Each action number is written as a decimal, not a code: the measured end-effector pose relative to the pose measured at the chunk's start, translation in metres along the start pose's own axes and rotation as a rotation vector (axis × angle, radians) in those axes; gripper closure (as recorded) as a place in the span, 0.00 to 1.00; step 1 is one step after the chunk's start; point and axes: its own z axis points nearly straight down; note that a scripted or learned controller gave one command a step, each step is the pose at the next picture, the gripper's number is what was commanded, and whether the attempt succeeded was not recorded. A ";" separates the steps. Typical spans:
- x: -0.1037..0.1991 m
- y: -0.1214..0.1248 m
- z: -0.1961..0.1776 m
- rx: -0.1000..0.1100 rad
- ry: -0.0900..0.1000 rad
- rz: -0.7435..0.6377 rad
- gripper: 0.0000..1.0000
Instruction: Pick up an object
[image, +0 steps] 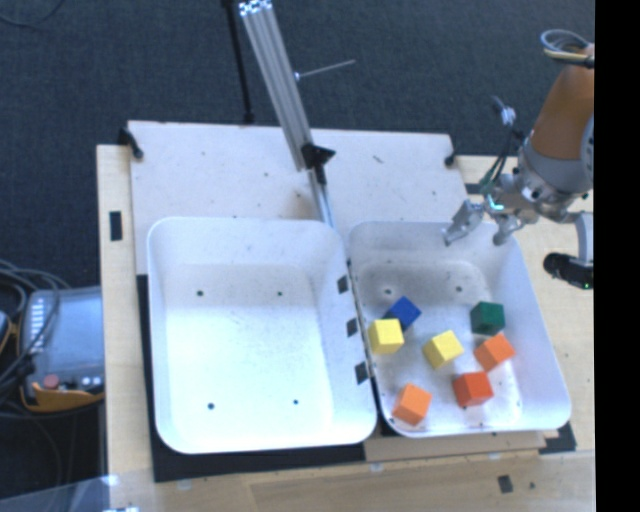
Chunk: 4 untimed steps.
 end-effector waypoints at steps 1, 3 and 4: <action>0.000 0.001 -0.004 -0.004 -0.003 -0.004 0.00; 0.008 0.003 0.103 -0.001 -0.002 -0.007 0.00; 0.006 0.005 0.087 -0.009 -0.007 -0.011 1.00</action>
